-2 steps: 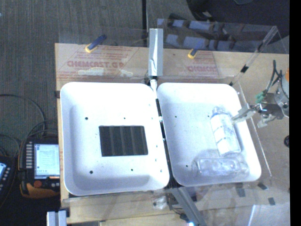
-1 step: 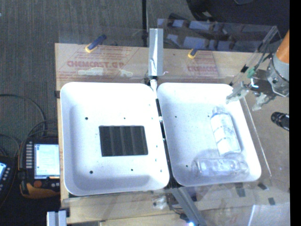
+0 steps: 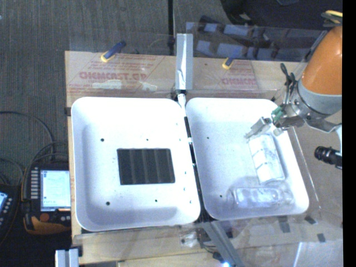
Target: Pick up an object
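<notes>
Hand (image 3: pixel 266 124) over right bin (image 3: pixel 222 149), upper right part; finger state cannot be told. Clear plastic bottle (image 3: pixel 266 159) just below hand, lying flat, label unreadable. Second clear container (image 3: pixel 261 196) near bin front edge. Left bin (image 3: pixel 94 149) holds dark ribbed rectangle (image 3: pixel 146 166). Tabletop (image 3: pixel 133 77) bears faint red lettering, illegible.

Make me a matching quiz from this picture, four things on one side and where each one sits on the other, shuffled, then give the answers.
1. dark ridged panel
2. clear bottle
3. clear flat packet
4. gripper

A. right bin, near front edge
B. left bin, middle
C. above right bin's far right part
D. right bin, right half, lying lengthwise

Pairs: 1-B, 2-D, 3-A, 4-C
</notes>
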You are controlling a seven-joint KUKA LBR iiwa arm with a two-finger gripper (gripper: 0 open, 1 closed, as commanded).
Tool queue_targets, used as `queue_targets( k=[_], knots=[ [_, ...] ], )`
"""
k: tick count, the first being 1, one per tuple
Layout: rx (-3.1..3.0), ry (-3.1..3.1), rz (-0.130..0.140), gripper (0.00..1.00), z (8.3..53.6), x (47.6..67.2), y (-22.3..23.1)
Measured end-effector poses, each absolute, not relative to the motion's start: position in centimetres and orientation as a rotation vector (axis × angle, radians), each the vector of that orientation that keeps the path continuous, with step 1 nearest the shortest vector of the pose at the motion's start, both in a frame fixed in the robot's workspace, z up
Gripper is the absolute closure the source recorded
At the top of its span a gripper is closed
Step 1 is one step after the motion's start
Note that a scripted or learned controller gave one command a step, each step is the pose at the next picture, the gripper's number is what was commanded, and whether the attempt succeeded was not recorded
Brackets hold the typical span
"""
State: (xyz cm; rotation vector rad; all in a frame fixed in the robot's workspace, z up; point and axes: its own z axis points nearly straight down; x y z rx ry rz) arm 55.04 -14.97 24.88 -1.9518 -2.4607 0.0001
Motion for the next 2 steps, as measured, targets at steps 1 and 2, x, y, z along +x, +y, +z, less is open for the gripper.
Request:
queue_targets(
  k=[1,2],
  knots=[
    [-1.977,-2.442,0.001,0.0,18.8,52.2,-20.2],
    [-2.105,-2.333,0.002,0.0,15.1,48.9,-22.3]
  ],
)
